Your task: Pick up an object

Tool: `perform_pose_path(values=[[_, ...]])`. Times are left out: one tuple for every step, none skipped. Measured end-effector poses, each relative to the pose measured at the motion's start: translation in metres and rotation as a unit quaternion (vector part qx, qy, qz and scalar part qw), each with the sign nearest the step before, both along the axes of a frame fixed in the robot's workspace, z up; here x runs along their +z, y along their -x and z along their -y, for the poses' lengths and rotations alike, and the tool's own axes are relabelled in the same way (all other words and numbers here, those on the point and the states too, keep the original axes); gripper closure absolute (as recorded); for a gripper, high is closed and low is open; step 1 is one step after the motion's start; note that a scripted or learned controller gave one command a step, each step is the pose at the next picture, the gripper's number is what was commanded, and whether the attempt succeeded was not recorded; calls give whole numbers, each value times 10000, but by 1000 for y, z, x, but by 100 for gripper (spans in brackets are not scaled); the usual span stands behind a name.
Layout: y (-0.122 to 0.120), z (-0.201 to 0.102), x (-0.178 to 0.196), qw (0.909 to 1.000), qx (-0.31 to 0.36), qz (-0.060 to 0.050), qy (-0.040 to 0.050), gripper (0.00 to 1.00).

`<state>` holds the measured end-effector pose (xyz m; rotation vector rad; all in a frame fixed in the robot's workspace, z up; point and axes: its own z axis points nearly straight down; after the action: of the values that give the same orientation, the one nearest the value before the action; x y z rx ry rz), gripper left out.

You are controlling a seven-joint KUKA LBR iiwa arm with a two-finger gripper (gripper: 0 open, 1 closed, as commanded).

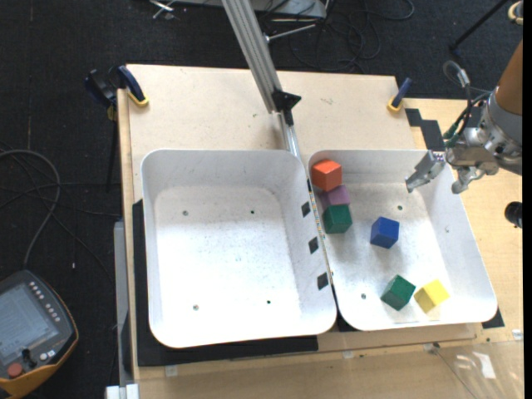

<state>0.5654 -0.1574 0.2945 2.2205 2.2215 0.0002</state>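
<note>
My gripper [439, 175] hangs over the upper right part of the right bin [465, 231], its two fingers spread wide with nothing between them. One finger [421, 174] points down and left toward the bin floor, the other [462, 179] sits closer to the bin's right wall.

Six blocks lie in this bin, and I place them all against the blue cube [384, 232], which rests near the bin's middle, lower and to the left of my fingers and well apart from them. It is a solid deep blue, its top face lighter than its sides, turned a little askew to the bin walls.

To the blue cube's left, against the bin's left wall, three blocks stand in a tight column: an orange cube [327, 174] farthest up, a pale purple block [337, 195] touching it below, and a dark green cube [337, 219] touching that one, roughly level with the blue cube. Below the blue cube, near the bin's front edge, sit a second green cube [398, 292] and a yellow cube [431, 296], just beside each other, the yellow one to the right.

Further left of the blue cube, past the divide, lies the left bin [166, 189].
</note>
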Motion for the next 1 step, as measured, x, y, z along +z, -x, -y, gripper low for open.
perform_pose_path(values=[[-21, -35, -58, 10000, 25, -31, -13, 0]])
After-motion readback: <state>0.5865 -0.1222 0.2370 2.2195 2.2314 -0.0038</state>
